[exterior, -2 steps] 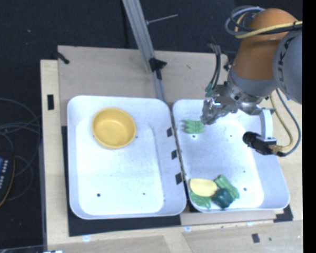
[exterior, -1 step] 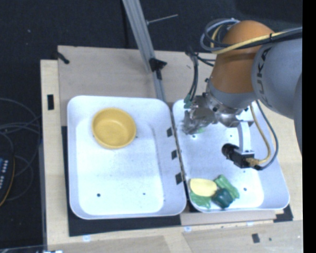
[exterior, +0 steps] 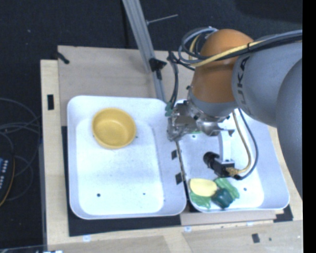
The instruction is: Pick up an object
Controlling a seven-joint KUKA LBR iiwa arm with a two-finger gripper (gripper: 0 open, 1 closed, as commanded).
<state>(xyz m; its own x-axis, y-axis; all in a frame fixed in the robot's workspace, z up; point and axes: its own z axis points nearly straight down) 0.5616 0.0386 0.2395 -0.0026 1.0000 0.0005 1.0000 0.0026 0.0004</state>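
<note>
A yellow bowl stands upright in the back left part of the left bin. In the front left corner of the right bin lie a yellow rounded object and, touching it on the right, a green object with a darker teal part. My gripper hangs from the orange-banded wrist over the back left of the right bin, close to the wall between the two bins. It is well behind the yellow and green objects. I see nothing in it.
A black cable fitting hangs under the wrist, just behind the yellow object. A slanted metal rail rises behind the bins. The grey arm covers most of the right bin's back. The wooden bench surrounds both bins.
</note>
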